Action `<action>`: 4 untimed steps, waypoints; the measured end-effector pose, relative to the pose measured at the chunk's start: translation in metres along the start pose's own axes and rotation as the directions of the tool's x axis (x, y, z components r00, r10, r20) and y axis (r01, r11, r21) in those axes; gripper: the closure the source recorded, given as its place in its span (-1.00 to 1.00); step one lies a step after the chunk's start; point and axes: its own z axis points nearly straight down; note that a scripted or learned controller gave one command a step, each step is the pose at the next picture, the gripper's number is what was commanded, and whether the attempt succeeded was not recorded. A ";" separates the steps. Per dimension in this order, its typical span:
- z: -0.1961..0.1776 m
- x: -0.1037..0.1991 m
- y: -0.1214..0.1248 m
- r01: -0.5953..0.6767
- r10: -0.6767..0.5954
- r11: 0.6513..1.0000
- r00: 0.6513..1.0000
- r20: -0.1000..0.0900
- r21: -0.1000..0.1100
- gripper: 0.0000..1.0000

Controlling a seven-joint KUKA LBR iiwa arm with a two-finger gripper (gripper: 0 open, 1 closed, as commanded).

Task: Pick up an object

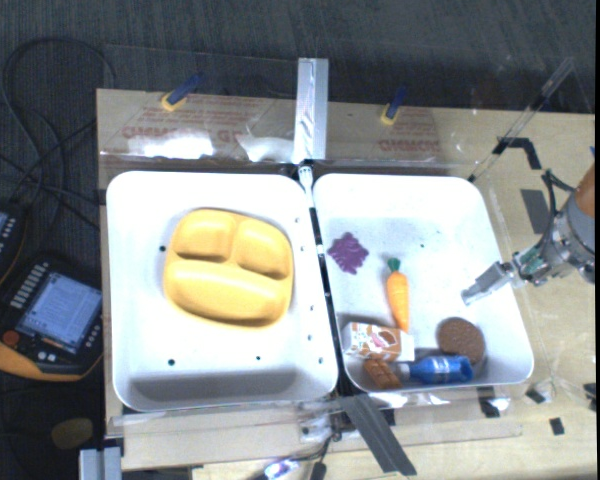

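On the floor at the far left lie two handheld control pendants (42,318) with lit screens, cables trailing off behind them. The bench (550,388) carries two shallow white bins side by side. The left bin (130,368) holds a yellow compartment tray (229,266), turned upside down, near its middle. In the right bin (480,208), a purple grape cluster toy (348,253) lies toward the upper left, with an orange toy carrot (398,297) just right of it and lower, standing lengthwise. Along the front wall sit a small printed carton (378,341), a brown lumpy item (382,372) just below it, a blue bottle (440,370) on its side, and a round brown cookie-like disc (461,339) above the bottle. The gripper (478,290) reaches in over the right rim, near the disc but apart from it; how the jaws stand I cannot tell, and nothing shows between them.
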 end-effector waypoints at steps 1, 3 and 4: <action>0.018 0.030 0.067 0.348 -0.348 0.938 0.938 0.000 -0.001 -1.00; 0.134 0.089 0.090 0.555 -0.555 0.831 0.832 0.011 -0.012 1.00; 0.143 -0.014 0.167 0.432 -0.432 0.902 0.902 0.007 -0.002 1.00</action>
